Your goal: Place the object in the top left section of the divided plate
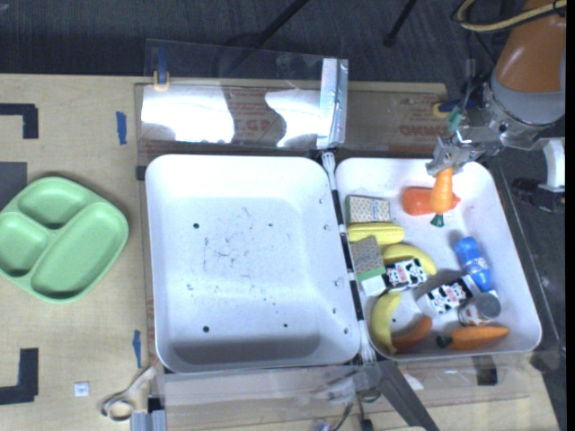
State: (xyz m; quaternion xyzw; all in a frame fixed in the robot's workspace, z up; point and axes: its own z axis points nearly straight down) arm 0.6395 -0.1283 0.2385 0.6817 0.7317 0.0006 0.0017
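Nearest the camera, the right bin (517, 241) holds a jumble of toys: a carrot (476, 336), bananas (384, 317) and a blue bottle (471, 259). Farther back over it, the gripper (446, 164) pinches an orange carrot-shaped object (442, 189), hanging upright. Well apart at left, the green divided plate (59, 237) lies on the bench (72, 133).

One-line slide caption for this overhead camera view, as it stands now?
Gripper hangs over the right bin with a small carrot at its tip; green divided plate waits far left.

Bananas (388, 308), blue bottle (473, 260), perhaps sponge (366, 256).
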